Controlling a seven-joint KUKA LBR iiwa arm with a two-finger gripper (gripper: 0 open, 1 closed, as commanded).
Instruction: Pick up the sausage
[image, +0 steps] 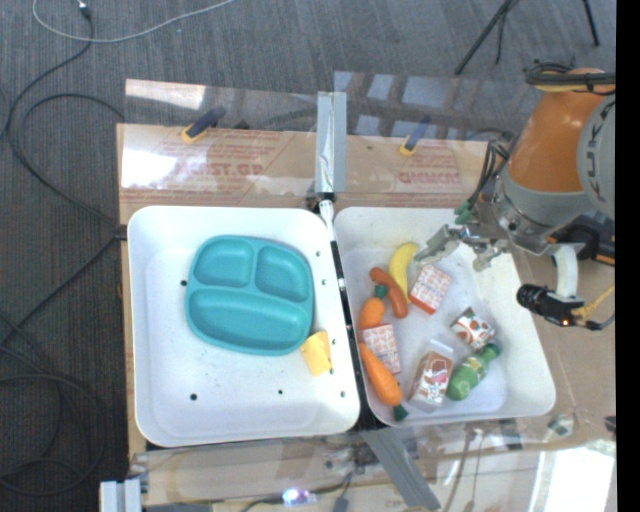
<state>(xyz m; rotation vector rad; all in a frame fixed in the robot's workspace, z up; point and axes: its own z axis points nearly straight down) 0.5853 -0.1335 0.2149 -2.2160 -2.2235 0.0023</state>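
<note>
Hovers with claw (462, 243) spread wide and pinching nothing, over the far part of the right bin (520, 385). Sausage (389, 291) lies down and to the claw's left in the camera view, near the bin's left wall, long axis slanting from upper left to lower right. Touches or nearly touches the banana (402, 265) on one side; small carton (430, 288) just beside on the other, between sausage and claw. Carrot (372, 313) close below. Crowded neighbours likely to snag a descent.
</note>
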